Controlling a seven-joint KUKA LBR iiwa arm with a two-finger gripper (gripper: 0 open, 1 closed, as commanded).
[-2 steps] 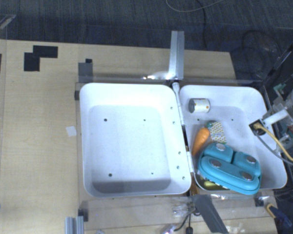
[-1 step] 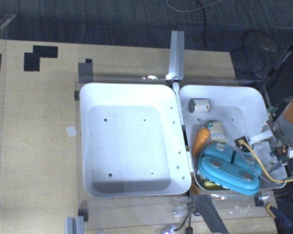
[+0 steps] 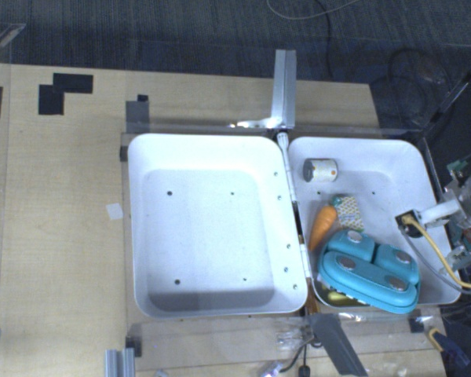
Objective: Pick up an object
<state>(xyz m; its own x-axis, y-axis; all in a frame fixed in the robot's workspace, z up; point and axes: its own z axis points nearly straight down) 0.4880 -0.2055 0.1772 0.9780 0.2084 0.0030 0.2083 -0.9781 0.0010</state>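
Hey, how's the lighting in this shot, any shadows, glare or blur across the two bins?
Camera view: soft, even light; the left bin carries a grey shadow band along its near wall; the right bin shows no harsh glare, only a mild sheen on the pale cylinder; the blue toy reads fairly sharp.

Turquoise toy [image 3: 370,270], orange carrot [image 3: 323,225]

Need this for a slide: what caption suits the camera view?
Right bin holds a blue toy, orange carrot and pale cylinder; arm at its right edge.
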